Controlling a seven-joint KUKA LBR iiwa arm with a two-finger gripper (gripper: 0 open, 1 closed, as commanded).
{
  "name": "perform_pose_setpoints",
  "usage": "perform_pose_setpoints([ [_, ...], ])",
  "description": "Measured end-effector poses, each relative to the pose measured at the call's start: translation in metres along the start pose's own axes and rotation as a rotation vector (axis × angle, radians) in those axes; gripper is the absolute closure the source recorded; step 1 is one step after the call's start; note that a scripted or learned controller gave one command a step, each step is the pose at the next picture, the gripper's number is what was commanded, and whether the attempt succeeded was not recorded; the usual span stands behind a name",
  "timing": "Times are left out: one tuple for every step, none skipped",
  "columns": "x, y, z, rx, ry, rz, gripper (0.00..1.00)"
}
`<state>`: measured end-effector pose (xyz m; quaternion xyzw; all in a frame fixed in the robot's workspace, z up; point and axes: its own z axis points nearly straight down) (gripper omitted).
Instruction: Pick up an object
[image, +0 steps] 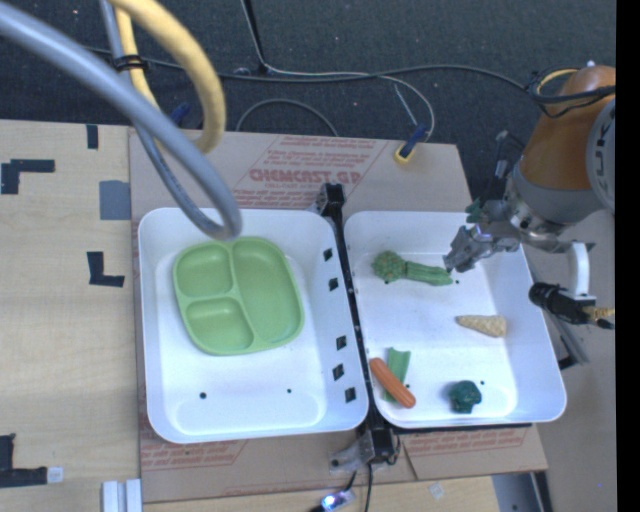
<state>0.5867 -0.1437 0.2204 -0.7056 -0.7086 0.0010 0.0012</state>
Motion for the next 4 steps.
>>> perform_pose_setpoints([
  [0.05,-0.016,0.01,0.001,-0.001,0.002,1.0],
  [0.106,-0.016,0.009,0.001,0.0,0.0,1.0],
  [0.159,-0.018,0.012,0.001,0.0,-0.001,1.0],
  [0.207,-0.028,0.001,0.0,0.001,-0.002,1.0],
])
